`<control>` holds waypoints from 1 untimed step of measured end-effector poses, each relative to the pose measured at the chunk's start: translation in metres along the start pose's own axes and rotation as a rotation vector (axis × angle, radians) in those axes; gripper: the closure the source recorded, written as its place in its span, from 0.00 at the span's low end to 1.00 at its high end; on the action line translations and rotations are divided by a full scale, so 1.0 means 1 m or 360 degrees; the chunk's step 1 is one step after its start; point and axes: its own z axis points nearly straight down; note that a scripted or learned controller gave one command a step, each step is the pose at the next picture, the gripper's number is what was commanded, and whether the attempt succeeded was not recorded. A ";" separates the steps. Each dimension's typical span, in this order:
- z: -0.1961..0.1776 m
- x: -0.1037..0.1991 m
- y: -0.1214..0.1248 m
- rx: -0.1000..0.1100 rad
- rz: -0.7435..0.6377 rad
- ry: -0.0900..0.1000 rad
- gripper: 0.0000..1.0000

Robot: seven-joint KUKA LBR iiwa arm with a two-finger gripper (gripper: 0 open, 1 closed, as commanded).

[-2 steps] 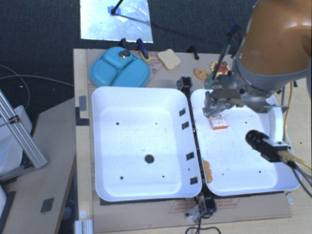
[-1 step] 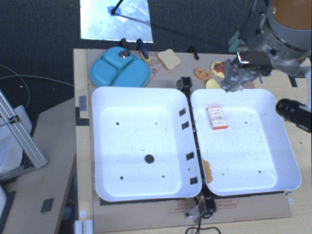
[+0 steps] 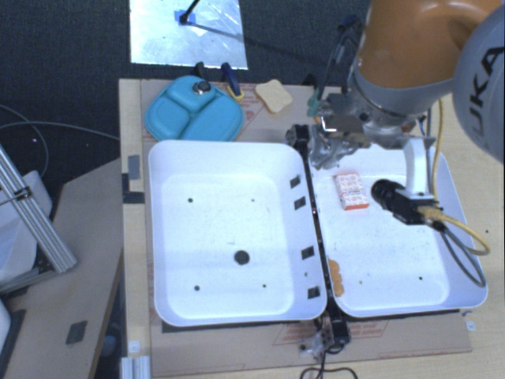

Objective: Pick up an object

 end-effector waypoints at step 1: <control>0.026 0.035 0.023 -0.0014 -0.0007 0.0005 1.00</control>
